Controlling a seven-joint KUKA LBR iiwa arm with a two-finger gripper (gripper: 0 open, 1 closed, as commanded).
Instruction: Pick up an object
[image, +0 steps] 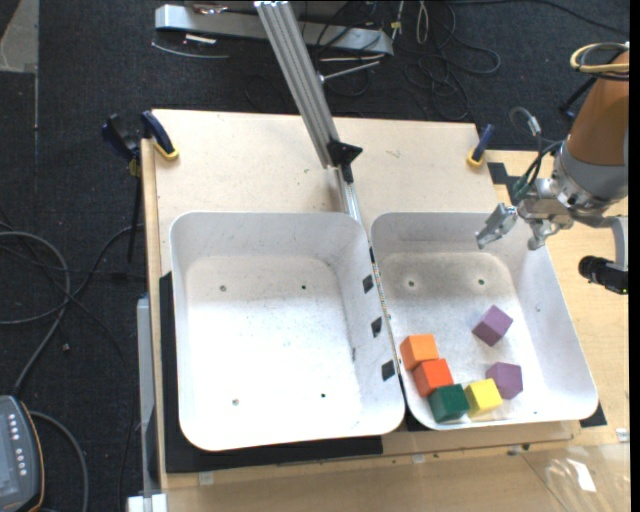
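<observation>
Your arm (600, 130) is cut off at the right edge, its empty end effector (515, 228) spread open above the right bin (560, 330), whose cubes (455, 385) show no clear long axis.

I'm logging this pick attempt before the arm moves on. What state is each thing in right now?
gripper: open, holding nothing, above the right bin's far rim
right bin: holds all six blocks
orange block: resting, touching the red-orange block
red-orange block: resting
green block: resting beside the yellow block
yellow block: resting
purple block near yellow: resting
lone purple block: resting, tilted, apart
left bin: upright
</observation>
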